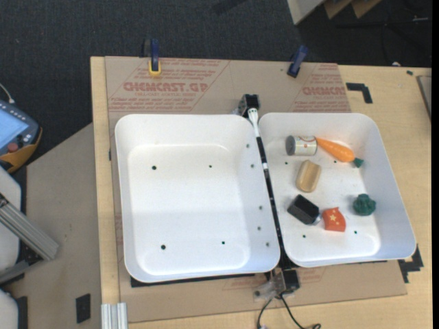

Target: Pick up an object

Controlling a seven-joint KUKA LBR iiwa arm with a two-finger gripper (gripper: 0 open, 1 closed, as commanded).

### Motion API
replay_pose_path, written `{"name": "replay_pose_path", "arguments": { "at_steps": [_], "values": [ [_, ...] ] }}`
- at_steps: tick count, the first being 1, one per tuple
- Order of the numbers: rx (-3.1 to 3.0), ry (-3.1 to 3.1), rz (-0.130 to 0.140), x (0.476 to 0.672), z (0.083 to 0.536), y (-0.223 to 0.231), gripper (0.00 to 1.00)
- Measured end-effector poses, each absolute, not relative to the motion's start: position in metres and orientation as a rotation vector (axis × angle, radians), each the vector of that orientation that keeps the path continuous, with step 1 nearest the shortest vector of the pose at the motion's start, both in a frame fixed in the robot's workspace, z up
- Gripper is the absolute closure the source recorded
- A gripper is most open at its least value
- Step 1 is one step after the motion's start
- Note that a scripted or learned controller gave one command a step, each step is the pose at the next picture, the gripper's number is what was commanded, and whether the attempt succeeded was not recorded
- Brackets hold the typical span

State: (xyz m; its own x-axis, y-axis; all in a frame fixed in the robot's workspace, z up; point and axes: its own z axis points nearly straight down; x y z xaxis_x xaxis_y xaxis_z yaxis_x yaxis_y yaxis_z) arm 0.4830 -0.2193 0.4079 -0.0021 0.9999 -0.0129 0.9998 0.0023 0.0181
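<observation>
In the right-hand bin (384, 184), from where I stand, lie all the small things there are to pick. Near its far edge a short grey and white cylinder (300, 144) lies on its side, touching the blunt end of an orange toy carrot (335, 149), whose green tip points towards the bin's right wall. Just below the cylinder is a tan rounded block (308, 176), slightly apart from both. Nearer the front edge a black block (303, 210) lies tilted, with a red piece bearing a yellow mark (334, 220) just beside it on the right. A dark green lump (364, 204) sits near the red piece, further to the right. The left-hand bin (137, 204) touches the right one along a black seam. Both rest on a brown board (206, 81) with red lettering, held at the far edge by two blue clamps (151, 48).
</observation>
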Motion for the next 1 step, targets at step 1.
{"name": "replay_pose_path", "arguments": {
  "at_steps": [1],
  "values": [
    [2.200,2.206,0.007,0.4837,0.4185,-0.2195,1.00]
  ]
}}
